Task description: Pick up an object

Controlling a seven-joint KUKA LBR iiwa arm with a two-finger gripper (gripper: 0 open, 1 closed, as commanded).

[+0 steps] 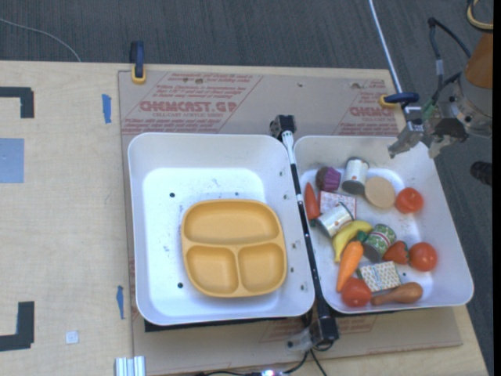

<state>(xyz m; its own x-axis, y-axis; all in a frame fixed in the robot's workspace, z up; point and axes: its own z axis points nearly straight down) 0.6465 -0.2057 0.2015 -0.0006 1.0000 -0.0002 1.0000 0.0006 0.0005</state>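
The right bin (450, 233) holds several toy foods: a yellow banana (348, 236), an orange carrot (349, 263), red tomatoes (409, 200), a small can (380, 236), a purple piece (329, 179), a tan round disc (380, 192) and a brown piece (398, 294). My gripper (416, 141) hangs over the bin's far right corner, above the rim, with its fingers spread apart and nothing between them. It is apart from every object.
The left bin (149, 210) holds a yellow three-compartment tray (232, 247). A black clamp bar (297, 202) runs between the bins. Blue clamps (138, 59) sit on the board's far edge. A white cable (380, 26) crosses the floor behind.
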